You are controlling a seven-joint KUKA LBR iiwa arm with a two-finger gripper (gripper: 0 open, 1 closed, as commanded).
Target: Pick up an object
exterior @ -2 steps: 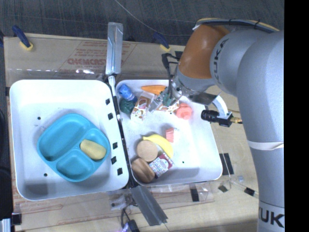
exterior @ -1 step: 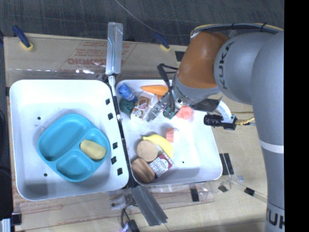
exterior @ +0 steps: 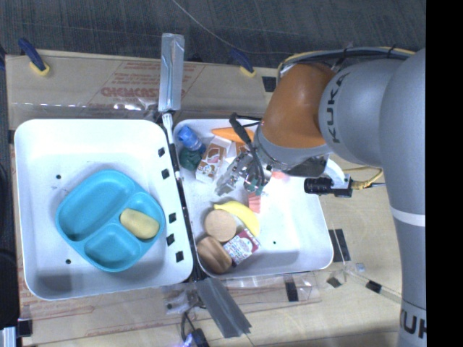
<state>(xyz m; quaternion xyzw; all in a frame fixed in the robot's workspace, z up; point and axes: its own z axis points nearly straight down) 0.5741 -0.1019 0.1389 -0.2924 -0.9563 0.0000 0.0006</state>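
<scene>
My gripper (exterior: 242, 176) hangs over the middle of the right bin (exterior: 304, 244), its metal fingers pointing down-left among the objects. A small red and green item (exterior: 255, 189) lies right by the fingertips. Just left of them sits a small printed carton (exterior: 211, 160), and beyond it a blue-capped bottle (exterior: 190, 144). An orange object (exterior: 233, 134) peeks out under the arm. Below the gripper lie a yellow banana-like piece (exterior: 239, 212), a round tan disc (exterior: 221, 225), a brown bun (exterior: 210, 254) and a red packet (exterior: 240, 248). Nothing shows clearly between the fingers.
The left bin (exterior: 36, 150) holds a blue divided plate (exterior: 94, 208) with a yellow potato-like object (exterior: 139, 223) in one compartment. A metal divider bar (exterior: 171, 71) stands between the bins at the back. The arm's orange band (exterior: 293, 110) covers the right bin's far corner.
</scene>
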